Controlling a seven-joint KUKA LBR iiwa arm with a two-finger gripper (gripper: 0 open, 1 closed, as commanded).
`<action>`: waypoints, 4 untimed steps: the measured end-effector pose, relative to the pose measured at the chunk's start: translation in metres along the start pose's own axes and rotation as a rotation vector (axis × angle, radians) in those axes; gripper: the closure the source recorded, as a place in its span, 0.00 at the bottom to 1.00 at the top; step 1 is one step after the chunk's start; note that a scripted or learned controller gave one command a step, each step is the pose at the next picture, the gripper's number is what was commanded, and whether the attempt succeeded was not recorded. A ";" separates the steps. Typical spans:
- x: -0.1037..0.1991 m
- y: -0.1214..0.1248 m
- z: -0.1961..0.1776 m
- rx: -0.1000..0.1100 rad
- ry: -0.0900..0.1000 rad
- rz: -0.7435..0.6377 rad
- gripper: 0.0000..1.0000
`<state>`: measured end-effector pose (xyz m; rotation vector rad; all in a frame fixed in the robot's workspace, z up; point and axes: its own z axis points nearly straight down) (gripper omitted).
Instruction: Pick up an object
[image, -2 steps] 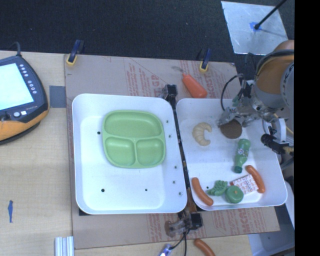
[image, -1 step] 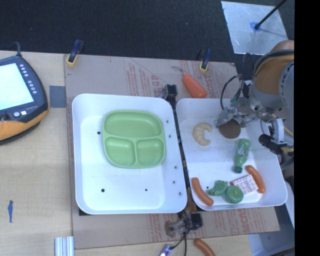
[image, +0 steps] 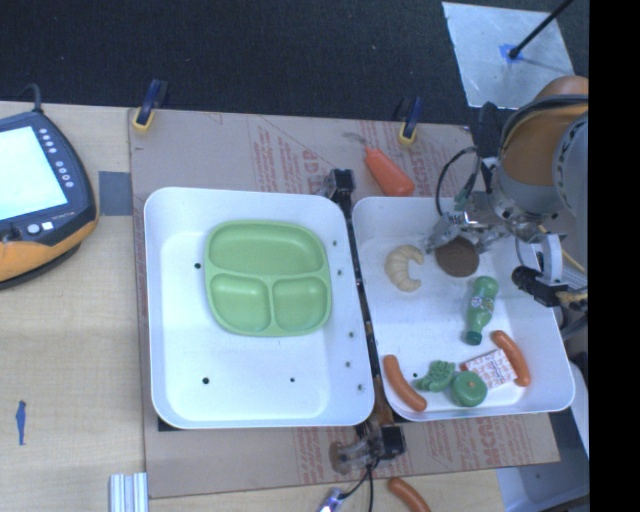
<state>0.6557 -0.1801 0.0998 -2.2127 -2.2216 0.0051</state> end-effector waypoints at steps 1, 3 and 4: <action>-0.023 0.000 0.008 -0.004 -0.002 0.002 0.00; -0.024 0.000 0.007 -0.005 -0.002 0.002 0.00; 0.007 0.000 0.008 -0.001 -0.002 -0.001 0.00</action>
